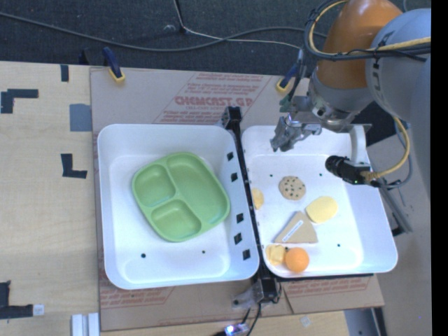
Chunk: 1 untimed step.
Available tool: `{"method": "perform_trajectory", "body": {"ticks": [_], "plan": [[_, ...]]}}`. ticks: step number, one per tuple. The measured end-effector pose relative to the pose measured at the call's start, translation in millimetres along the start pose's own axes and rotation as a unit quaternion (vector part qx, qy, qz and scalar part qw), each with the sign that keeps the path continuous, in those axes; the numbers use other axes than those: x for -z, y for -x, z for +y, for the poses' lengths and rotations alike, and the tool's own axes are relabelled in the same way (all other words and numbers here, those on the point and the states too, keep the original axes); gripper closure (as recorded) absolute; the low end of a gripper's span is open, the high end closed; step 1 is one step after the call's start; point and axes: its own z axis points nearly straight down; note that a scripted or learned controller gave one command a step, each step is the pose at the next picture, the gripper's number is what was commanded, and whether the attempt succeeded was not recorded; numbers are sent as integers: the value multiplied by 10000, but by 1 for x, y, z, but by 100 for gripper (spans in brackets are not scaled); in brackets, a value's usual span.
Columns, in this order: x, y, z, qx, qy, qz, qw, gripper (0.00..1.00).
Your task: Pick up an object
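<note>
My gripper hangs over the far left part of the right bin, fingers pointing down with nothing seen between them. Below it in that bin lie a round chocolate-chip cookie, a pale yellow oval piece, a tan wedge, an orange ball and a small yellow piece by the bin's left wall. The cookie is the nearest item, a short way toward the front from the gripper.
The left bin holds a green divided plate. A black divider with clips runs between the bins. A black cylindrical part of the arm sticks out over the right bin. Cables run across the dark floor behind.
</note>
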Motion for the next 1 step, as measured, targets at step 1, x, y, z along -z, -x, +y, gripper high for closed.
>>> {"method": "perform_trajectory", "body": {"ticks": [1], "plan": [[0,-59,11,11,7,3,10000,100]]}}
